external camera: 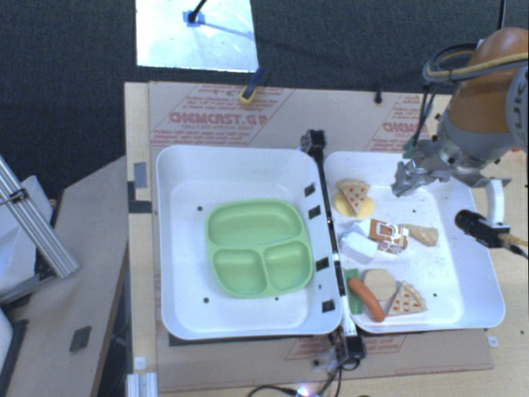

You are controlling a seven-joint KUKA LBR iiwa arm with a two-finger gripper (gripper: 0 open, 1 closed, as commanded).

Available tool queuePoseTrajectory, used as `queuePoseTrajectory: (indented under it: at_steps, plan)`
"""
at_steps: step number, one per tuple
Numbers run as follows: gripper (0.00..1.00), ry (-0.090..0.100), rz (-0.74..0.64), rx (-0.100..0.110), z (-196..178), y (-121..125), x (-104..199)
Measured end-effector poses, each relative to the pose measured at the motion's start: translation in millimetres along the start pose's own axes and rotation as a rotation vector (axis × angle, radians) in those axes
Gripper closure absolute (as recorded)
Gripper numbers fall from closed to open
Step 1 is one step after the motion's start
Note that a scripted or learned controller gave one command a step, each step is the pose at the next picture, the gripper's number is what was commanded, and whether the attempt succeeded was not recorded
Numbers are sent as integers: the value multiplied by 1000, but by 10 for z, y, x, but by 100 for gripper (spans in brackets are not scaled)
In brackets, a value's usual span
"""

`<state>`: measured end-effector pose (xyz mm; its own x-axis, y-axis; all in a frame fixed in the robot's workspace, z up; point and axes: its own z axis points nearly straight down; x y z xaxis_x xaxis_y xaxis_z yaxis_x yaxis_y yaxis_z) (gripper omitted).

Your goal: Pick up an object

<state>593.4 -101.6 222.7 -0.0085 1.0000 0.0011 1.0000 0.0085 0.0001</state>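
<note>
Nothing is picked up yet: your gripper (402, 180) hangs over the right bin (475, 300) near the tabletop's far edge; whether it is open, I cannot tell.

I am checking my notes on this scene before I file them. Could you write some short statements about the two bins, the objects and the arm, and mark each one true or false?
1. The green divided plate lies in the left bin. True.
2. The toy food pieces lie in the left bin, around the plate. False: they lie in the right bin, and the plate has nothing on it.
3. The gripper is above the far part of the right bin. True.
4. The orange carrot lies near the front left corner of the right bin. True.
5. The gripper holds the pizza slice. False: that slice lies at the bin's near edge, far from the gripper.
</note>
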Motion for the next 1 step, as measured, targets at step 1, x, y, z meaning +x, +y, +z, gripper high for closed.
queuePoseTrajectory:
  at_steps: [1]
  plan:
    - [100, 0, 0, 0, -32, -80, 426]
